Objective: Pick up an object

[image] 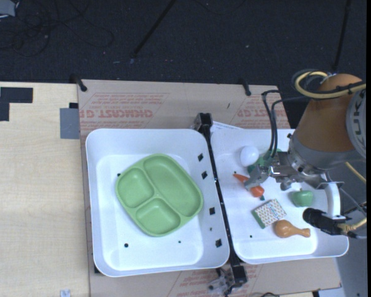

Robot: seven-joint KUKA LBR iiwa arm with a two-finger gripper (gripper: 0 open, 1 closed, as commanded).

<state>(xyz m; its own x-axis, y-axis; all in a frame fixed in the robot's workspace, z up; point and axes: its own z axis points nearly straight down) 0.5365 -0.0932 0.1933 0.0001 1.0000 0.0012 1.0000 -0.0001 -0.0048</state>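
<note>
Camera view: gripper [258, 177] low over orange carrot [250, 185] in right bin [340, 250]; finger state impossible to tell. Probably light, stiff, slippery toy; best pinched mid-body.

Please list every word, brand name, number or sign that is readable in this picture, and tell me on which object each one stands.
"CHEMCRAFT"-like red print, upside down, on the cardboard sheet behind the left bin: too blurred to read for sure.
Similar red print on the cardboard behind the right bin: partly covered, unreadable.
Faint red print on the cardboard at the front edge: too small to read.
Small patterned card in the right bin: dots, no readable text.
</note>
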